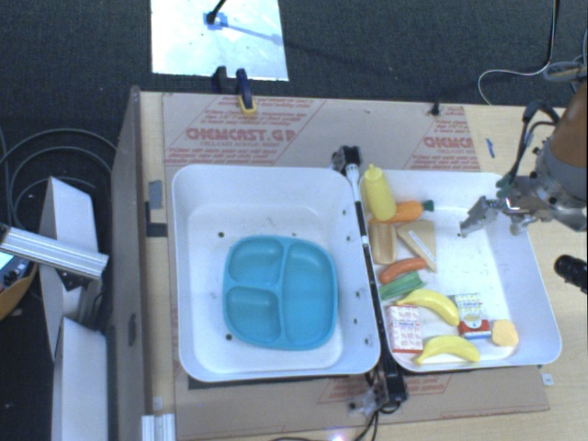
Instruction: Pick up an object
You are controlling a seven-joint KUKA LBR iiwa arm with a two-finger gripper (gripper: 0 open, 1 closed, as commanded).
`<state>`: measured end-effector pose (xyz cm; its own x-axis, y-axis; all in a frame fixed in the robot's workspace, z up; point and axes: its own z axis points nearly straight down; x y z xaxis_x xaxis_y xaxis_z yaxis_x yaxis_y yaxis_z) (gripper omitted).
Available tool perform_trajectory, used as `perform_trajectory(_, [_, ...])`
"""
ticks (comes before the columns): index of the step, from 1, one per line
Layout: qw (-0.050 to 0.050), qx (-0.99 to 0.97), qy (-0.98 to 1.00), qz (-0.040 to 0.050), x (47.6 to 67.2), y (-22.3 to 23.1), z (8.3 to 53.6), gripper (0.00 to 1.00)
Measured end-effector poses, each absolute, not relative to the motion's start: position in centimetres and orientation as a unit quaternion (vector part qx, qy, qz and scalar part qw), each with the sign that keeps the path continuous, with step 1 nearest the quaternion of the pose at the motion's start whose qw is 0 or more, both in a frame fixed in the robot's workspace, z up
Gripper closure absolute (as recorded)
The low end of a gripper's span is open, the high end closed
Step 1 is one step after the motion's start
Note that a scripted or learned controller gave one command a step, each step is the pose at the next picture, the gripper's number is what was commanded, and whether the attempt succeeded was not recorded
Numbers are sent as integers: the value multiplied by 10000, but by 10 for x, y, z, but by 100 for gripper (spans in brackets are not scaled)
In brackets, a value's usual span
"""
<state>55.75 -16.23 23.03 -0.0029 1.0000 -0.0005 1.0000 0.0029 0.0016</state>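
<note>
The right white bin (501,269) holds several toy foods along its left side and front. They include a yellow bottle (375,192), an orange carrot (410,211), a beige bun (384,241), an orange sausage (402,269) and a green piece (401,288). Toward the front lie two bananas (433,305) (448,348), a red-and-white carton (404,328), a small box (471,314) and a yellow-orange piece (504,334). My gripper (496,220) hangs over the bin's far right part, open, with nothing between its fingers. It is well to the right of the carrot.
The left white bin (188,246) holds a blue divided plate (280,292). A black divider clamp (347,159) sits between the bins at the back. White boxes (69,274) and cables (37,168) lie off the bench's left side. A blue-yellow clamp (244,90) grips the back edge.
</note>
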Motion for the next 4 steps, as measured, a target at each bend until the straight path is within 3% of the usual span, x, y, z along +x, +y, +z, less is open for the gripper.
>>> perform_trajectory(1, [27,7031,7111,24,654,-113,162,0])
perform_trajectory(2, [36,7053,7089,-15,663,-102,110,0])
perform_trajectory(3, [52,7077,7065,-8,649,-112,87,0])
perform_trajectory(4, [-27,7089,7053,-110,664,-105,84,0])
